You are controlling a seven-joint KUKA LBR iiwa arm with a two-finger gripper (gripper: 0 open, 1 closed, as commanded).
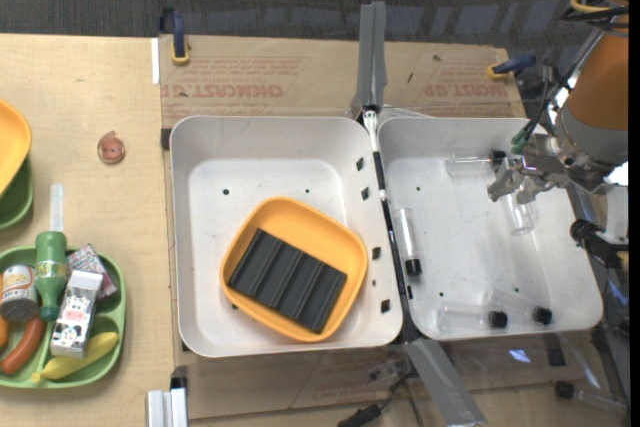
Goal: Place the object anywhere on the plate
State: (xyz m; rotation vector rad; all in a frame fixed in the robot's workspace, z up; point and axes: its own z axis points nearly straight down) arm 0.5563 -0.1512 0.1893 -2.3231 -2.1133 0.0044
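The two white bins sit side by side: the left bin (200, 245) holds the orange plate (296, 267), with a dark ridged block (290, 282) already lying on it, long axis slanting down to the right. The gripper (515, 183) hangs over the right bin (450, 245), well to the plate's right. Whether it is open, or holds anything, cannot be told here.

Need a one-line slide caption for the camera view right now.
Orange plate carrying a dark ribbed block in the left bin; gripper over the right bin.
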